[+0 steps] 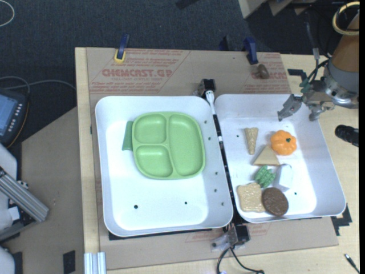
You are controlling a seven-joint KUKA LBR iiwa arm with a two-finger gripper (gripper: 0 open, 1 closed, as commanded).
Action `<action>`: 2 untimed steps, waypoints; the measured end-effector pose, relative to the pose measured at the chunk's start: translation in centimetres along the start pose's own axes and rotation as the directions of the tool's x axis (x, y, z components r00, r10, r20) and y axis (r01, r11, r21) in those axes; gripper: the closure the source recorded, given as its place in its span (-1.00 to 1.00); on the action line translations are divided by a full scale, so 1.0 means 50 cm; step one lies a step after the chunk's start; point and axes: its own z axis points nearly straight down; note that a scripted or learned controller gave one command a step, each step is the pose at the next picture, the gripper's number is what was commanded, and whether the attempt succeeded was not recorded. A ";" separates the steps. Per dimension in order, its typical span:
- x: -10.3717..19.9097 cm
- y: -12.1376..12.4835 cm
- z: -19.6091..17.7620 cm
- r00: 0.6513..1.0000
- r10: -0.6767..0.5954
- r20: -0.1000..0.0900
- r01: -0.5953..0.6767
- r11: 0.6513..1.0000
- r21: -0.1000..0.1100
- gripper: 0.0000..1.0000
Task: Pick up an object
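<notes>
Two shallow white bins sat side by side on the worktop (91,153) as I watched from my remote station: the left bin (114,198) carried one green divided tray (169,145), the right bin (325,181) a cluster of seven small play-food pieces. Counted from largest to smallest, I made them one orange pumpkin (283,142), one brown round patty (275,201), one tan cracker-like square (249,197), one beige wedge (266,157), one pale cone (251,140), one green leafy piece (264,176) and one whitish scrap (284,174) almost lost against the bin.

The hand (298,111) hung released, fingers spread, above the right bin's far edge, holding nothing, with the pumpkin near and just below it. I judged that pumpkin the likeliest pick: light, stiff, probably smooth plastic, its rounded flanks prone to slipping, so best pinched across the widest middle. The flat pieces looked harder to get fingers under.
</notes>
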 end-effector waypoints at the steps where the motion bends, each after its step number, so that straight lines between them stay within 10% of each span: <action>1: 0.001 0.006 -0.020 1.000 -0.003 0.003 0.003 1.000 -0.015 -1.00; 2: -0.008 0.023 0.079 1.000 -0.004 0.003 0.004 1.000 -0.011 -1.00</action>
